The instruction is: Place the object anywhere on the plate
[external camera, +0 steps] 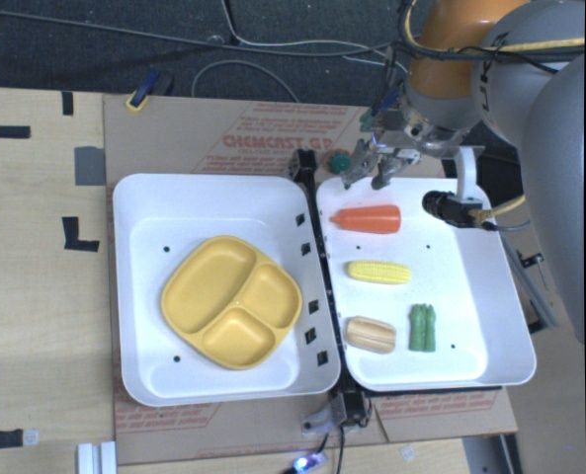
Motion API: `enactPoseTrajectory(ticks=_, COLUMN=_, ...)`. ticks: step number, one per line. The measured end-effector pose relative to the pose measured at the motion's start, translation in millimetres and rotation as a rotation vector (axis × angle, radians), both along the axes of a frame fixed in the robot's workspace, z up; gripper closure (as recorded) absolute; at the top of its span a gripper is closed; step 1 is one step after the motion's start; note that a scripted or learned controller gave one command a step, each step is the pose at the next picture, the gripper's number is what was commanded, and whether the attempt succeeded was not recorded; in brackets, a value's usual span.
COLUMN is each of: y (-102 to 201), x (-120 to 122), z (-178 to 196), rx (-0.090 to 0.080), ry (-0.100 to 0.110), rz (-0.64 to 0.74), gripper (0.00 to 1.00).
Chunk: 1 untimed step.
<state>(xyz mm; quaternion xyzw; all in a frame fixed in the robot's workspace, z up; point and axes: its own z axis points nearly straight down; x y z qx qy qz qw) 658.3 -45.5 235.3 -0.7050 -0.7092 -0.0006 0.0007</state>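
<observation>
Presently, the gripper [378, 169] is held above the far rim of the right bin [490, 294], and its two fingers are seen slightly parted with nothing between them. Directly below the jaws, toward the near side of the bench, the carrot [368, 219] is laid across the bin floor, its blunt end toward the arm side and its taper toward the divider between the bins. Further beyond the carrot, along the same line away from the jaws, the corn cob [378, 273] and then the bread roll [371, 335] are found; the green asparagus bundle [423, 328] is set beside the roll, on the arm side. The yellow plate [231, 301], with three compartments, is placed in the left bin [144, 265], well apart from the jaws and across the divider. The carrot is judged to be the object in hand, since it lies nearest the jaws. It is judged to be a light, rigid plastic toy with a smooth and probably slippery skin. Because it is round, it may be expected to roll if it is pressed off-centre. A hold across the thick middle is recommended, with the fingers set at right angles to its long axis. The tapered end is to be avoided, since a squeeze there is likely to push the piece out of the jaws.
</observation>
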Motion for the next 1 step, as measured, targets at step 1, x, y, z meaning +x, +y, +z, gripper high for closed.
enactPoseTrajectory(ticks=1, y=58.5, x=9.8, z=0.9, rx=0.000, ry=0.001, rz=0.001, gripper=1.00)
